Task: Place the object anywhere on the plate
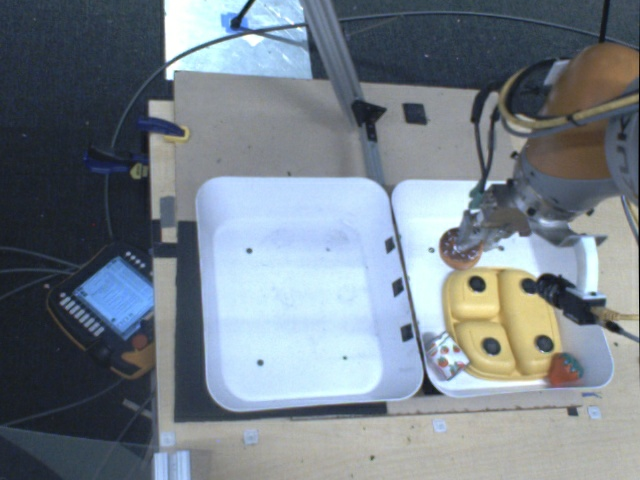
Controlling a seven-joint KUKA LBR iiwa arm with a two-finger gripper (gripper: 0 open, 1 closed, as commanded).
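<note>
Tan tabletop (pixel 280 128) bears two glossy white bins; dark carpet surrounds it. In the right bin (pixel 420 208), the end effector (pixel 470 230) hovers over a small round brown object (pixel 461 251), its grip impossible to tell. Just beside lies the yellow sectioned plate (pixel 505 323), smooth, with rounded lobes. A careful placement would centre over one compartment before letting go.

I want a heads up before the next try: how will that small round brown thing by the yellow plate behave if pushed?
The round brown object looks small, so probably light. Its rounded outline suggests it may roll or skid on the smooth white bin.
</note>
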